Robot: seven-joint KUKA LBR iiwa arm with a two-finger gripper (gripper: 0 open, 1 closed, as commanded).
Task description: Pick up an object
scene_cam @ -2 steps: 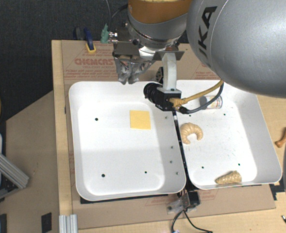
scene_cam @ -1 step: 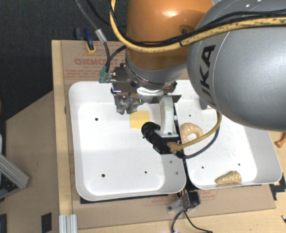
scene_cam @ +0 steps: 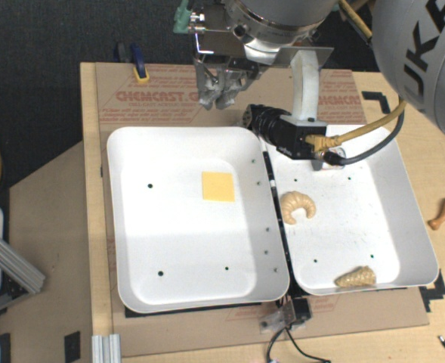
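Note:
A flat yellow square (scene_cam: pixel 218 187) lies in the middle of the left white bin (scene_cam: pixel 131 225). A pale croissant-shaped piece (scene_cam: pixel 298 206) rests in the right white bin (scene_cam: pixel 388 225) near its left wall. A tan ridged shell-like piece (scene_cam: pixel 356 278) lies at that bin's front edge. My gripper (scene_cam: pixel 219 93) hangs high above the back rim of the left bin, well clear of the yellow square, with nothing seen between its fingers.
The bins stand on a brown cardboard sheet (scene_cam: pixel 109 112). A blue and yellow clamp (scene_cam: pixel 138 63) sits at its back left corner. A brown object (scene_cam: pixel 443 216) lies off the right bin's right side. Metal framing (scene_cam: pixel 10 267) stands at the left.

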